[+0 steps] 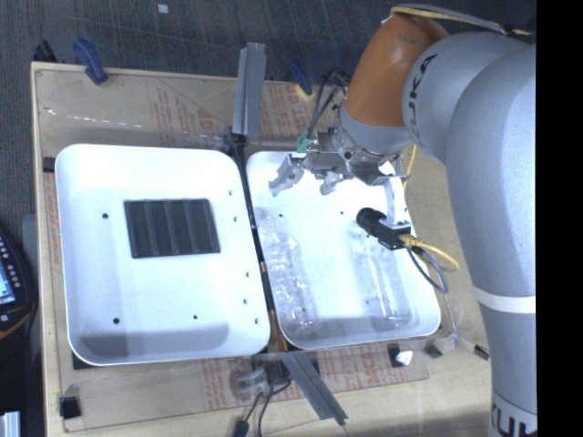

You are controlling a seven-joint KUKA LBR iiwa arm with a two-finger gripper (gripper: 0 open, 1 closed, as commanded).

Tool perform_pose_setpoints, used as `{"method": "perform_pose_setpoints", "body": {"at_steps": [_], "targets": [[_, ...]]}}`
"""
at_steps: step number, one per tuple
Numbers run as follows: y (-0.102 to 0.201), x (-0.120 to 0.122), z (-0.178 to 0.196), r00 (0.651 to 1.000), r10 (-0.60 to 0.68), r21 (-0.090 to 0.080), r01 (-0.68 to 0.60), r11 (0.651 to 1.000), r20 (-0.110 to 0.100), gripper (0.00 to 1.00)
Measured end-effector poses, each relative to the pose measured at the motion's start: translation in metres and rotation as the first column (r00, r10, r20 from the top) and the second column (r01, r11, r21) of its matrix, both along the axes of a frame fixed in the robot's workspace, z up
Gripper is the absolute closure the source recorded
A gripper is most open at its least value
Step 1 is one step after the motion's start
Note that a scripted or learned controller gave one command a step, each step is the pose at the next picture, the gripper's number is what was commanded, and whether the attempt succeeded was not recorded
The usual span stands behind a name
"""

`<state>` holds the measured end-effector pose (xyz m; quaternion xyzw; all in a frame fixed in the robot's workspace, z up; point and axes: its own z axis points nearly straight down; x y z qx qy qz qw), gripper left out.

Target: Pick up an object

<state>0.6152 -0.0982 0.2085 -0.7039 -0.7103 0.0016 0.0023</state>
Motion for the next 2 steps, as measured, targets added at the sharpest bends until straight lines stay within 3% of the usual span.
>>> {"method": "perform_pose_setpoints", "body": {"at_steps": [1,2], "targets": [[-0.015,-0.078,-0.014,0.985,-0.175,-0.001,0.175,0.985,0.001,0.00],[-0.007,-0.127,-0.025,0.976,-0.217,-0.001,0.217,0.976,0.001,0.00]]}}
